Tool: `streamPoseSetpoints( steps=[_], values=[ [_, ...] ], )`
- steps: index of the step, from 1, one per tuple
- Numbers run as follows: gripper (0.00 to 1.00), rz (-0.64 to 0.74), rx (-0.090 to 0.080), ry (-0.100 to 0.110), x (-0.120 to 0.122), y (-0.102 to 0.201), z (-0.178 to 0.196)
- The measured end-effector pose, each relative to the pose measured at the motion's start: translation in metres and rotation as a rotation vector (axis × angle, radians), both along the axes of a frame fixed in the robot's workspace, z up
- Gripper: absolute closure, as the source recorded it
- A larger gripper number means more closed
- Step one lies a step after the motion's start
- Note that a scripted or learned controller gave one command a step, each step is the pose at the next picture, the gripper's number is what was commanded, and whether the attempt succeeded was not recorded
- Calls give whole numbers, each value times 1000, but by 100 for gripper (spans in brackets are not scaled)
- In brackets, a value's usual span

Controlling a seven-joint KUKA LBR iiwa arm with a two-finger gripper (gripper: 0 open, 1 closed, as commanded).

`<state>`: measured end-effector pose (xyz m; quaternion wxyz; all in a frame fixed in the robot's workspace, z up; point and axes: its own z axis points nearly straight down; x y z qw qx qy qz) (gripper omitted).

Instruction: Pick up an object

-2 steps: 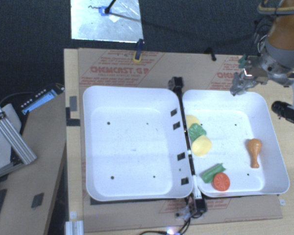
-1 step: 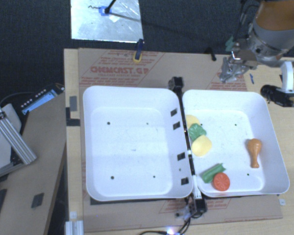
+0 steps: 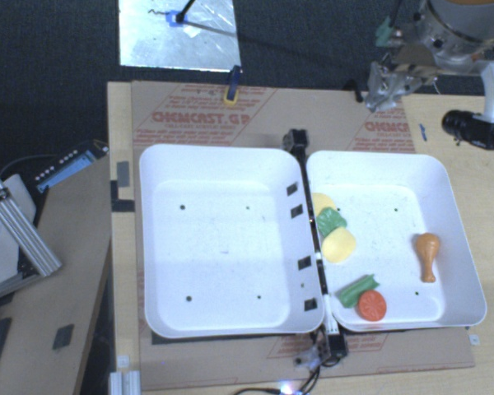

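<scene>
the gripper (image 3: 384,89) hangs above the bench beyond the right bin's (image 3: 445,175) far rim, nothing between its fingers; whether the jaws stand apart or together, i cannot tell. inside that bin, a brown drumstick (image 3: 427,256) lies near the right wall, long axis running near to far, bulb end far, narrow end near. against the left wall: a smooth yellow rounded piece (image 3: 338,244), a green leafy piece (image 3: 330,220), a green pod (image 3: 356,288) touching a red tomato (image 3: 372,305). the left bin (image 3: 222,245) is glossy white plastic.

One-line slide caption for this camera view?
Tool above the right white bin holding yellow pieces, a green piece, a red tomato and a brown drumstick.
</scene>
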<state>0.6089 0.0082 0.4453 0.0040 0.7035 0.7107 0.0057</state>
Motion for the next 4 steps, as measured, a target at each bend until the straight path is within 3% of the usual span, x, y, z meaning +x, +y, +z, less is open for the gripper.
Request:
streamPoseSetpoints(
  steps=[1,2,3,4],
  values=[
    [100,-4,-2,7,-3,13,31],
    [100,-5,-2,9,9,32,62],
    [100,-5,-2,8,-6,42,89],
    [100,-3,0,12,-60,70,91]
  ],
)
